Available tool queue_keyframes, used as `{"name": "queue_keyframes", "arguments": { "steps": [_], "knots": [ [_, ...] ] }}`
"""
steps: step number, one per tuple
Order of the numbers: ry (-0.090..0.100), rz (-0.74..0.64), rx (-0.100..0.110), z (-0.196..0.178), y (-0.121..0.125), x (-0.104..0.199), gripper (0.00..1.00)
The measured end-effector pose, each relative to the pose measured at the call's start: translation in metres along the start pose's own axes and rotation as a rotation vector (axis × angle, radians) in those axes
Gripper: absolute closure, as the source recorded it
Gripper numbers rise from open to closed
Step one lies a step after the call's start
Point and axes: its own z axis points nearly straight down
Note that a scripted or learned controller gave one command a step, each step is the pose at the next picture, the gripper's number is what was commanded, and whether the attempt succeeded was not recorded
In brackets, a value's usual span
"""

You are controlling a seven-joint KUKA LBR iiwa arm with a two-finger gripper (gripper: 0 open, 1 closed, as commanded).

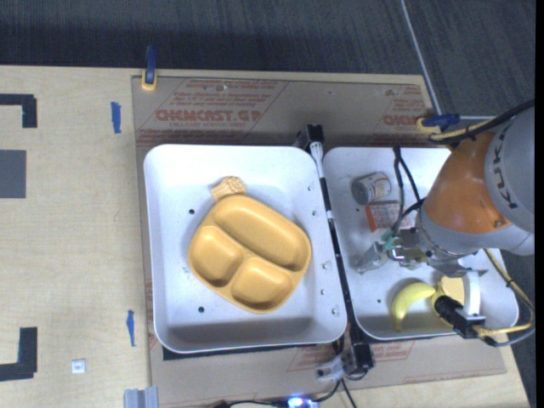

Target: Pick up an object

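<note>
The banana (410,299) is seen lying along the right bin's (367,306) near edge, just nearward of the hand (396,249), whose opening cannot be told

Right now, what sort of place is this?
Probably a robotics lab's grasping test bench: the left bin and right bin sit on cardboard, holding props like a yellow divided tray and a banana, with the arm reaching in.

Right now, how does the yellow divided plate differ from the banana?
The divided plate is far larger than the banana. The plate lies in the left bin, the banana in the right bin. The plate is broad, with three compartments; the banana is a short curved piece. Both are yellow.
</note>
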Motion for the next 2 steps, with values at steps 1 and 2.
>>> {"name": "queue_keyframes", "arguments": {
  "steps": [1,2],
  "knots": [
    [0.0,0.0,-0.003,-0.0002,-0.0257,-0.0044,0.0],
    [-0.002,0.001,-0.004,-0.0003,-0.0263,0.0012,0.0]
  ]
}}
